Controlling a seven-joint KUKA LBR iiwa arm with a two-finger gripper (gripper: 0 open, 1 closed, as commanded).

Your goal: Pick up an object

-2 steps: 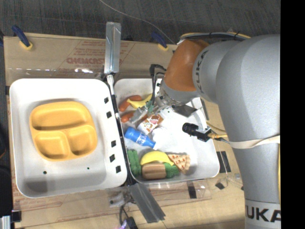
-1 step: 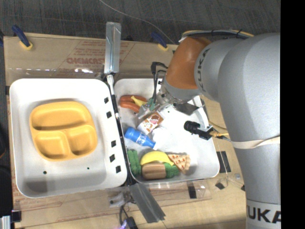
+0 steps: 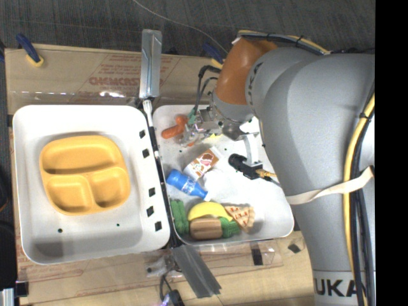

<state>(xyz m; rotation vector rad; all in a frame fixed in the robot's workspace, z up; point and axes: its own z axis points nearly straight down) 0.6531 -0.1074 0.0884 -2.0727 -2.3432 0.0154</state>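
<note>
My gripper hangs low over the far end of the right bin, just right of an orange sausage-shaped toy and very close to it. Nearer the camera lie a red-and-white snack packet, a blue bottle, a yellow banana-like toy, a brown bun, a green toy and a pizza slice. The wrist and arm hide the bin's far right corner.
The left bin holds a yellow divided tray. A metal divider stands between the two bins at the back. The big grey arm covers the right side of the bench.
</note>
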